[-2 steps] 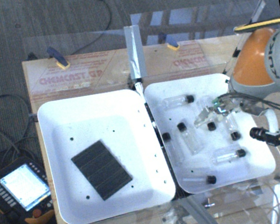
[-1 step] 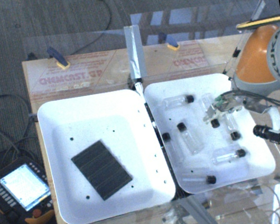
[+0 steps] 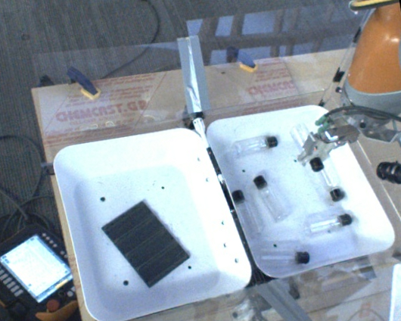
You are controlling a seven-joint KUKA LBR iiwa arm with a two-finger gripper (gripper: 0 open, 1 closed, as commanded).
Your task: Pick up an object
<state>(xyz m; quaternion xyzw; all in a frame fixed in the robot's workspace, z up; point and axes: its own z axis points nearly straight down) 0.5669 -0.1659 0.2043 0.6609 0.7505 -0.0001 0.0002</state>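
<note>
Clear vials (image 3: pixel 267 200) with black caps, scattered across right bin (image 3: pixel 368 241); nearest one just at 6 o'clock of gripper (image 3: pixel 313 145). Likely light, stiff, slippery, breakable: best pinched across mid-barrel, gently. Fingers' spacing impossible to tell. Dark ribbed slab (image 3: pixel 145 242) in left bin (image 3: pixel 80 215).

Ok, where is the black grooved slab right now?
The black slab lies flat in the left bin, toward its front, angled diagonally.
</note>
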